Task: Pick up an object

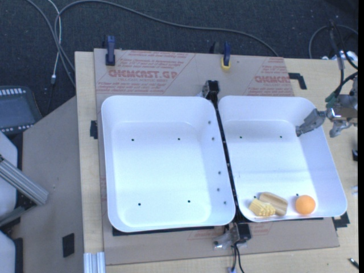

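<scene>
Three objects (280, 204) crowd the right bin's (318, 169) near edge.

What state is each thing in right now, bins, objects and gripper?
Left bin: flat on the bench, bare white floor.
Right bin: flat, objects lying along its near edge.
Orange ball: resting in right bin, untouched.
Corn cob: lying flat, against the tan piece.
Tan piece: lying flat, untouched.
Gripper: above right bin's far right rim, holding nothing visible.
</scene>
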`<state>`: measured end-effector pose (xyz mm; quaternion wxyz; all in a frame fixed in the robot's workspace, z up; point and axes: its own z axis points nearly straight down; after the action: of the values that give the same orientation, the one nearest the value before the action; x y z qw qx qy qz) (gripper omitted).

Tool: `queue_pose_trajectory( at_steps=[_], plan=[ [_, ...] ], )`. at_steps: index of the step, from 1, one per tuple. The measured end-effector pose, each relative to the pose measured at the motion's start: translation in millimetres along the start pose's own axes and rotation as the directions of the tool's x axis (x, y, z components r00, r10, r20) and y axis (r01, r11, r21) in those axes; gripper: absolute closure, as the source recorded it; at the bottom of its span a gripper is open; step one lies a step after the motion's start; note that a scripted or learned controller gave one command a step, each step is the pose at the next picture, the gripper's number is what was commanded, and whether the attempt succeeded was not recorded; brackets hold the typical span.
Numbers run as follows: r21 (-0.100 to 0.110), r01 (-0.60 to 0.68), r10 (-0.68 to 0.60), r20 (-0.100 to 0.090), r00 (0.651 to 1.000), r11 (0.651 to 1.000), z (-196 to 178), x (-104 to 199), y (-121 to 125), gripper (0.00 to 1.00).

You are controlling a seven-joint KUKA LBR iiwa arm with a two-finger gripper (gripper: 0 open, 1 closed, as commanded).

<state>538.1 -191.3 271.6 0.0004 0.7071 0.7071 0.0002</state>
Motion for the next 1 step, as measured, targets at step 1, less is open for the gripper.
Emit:
queue_pose_trajectory(
  at_steps=[1],
  plan=[
    [-0.002,0.000,0.000,0.000,1.000,1.000,-10.8,0.0,0.3,1.00]
  ],
)
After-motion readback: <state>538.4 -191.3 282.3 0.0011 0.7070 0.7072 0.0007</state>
